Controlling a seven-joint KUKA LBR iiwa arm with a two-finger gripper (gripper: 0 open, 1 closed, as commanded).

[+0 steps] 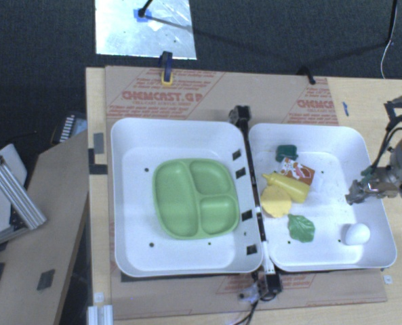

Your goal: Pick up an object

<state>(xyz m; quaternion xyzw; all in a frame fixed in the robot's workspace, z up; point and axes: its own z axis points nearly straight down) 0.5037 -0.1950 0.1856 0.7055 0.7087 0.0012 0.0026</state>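
The right bin (323, 135) holds several small items. A dark green piece (286, 152) lies at the back, with an orange and white packet (299, 172) just in front of it. A yellow bottle-shaped toy (287, 185) rests over a yellow disc (276, 202). A green leafy piece (301, 228) lies near the front, and a white egg (356, 234) sits at the front right. My gripper (362, 191) hangs over the bin's right side, above and behind the egg, apart from all the items.
The left bin (129, 181) bears a light green divided plate (194, 198). A black hinge strip (249, 181) runs between the two bins. Cardboard (187, 93) lies under both bins. A silver sheet (145, 19) lies on the dark floor behind.
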